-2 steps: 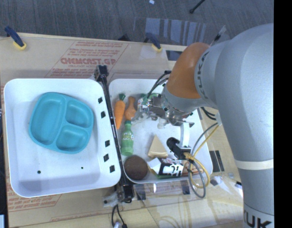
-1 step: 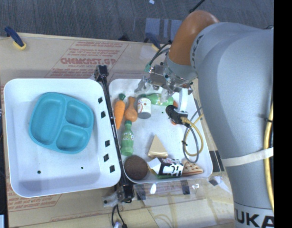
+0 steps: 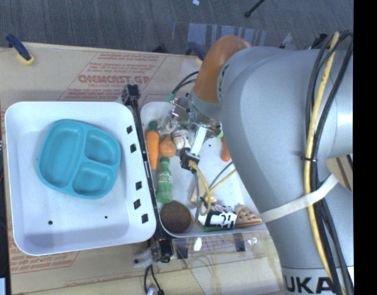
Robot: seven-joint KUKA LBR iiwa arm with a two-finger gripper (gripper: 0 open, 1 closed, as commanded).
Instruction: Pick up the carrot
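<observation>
The carrot (image 3: 152,149) lies lengthwise against the left wall of the right bin (image 3: 242,192), toward the bin's 11 o'clock, its green top pointing to 12; the gripper (image 3: 181,129) hangs low just beside it, at the carrot's 2 o'clock, with nothing seen in its hold; whether it is open or closed cannot be told; a green bottle (image 3: 164,180) lies at the carrot's 6 o'clock; a brown ball (image 3: 175,217) sits beyond it; a blue divided plate (image 3: 80,158) rests in the left bin (image 3: 19,183).

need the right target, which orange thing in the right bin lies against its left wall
The long, tapered, green-topped carrot. The rounder orange piece sits just right of it, away from that side.
</observation>
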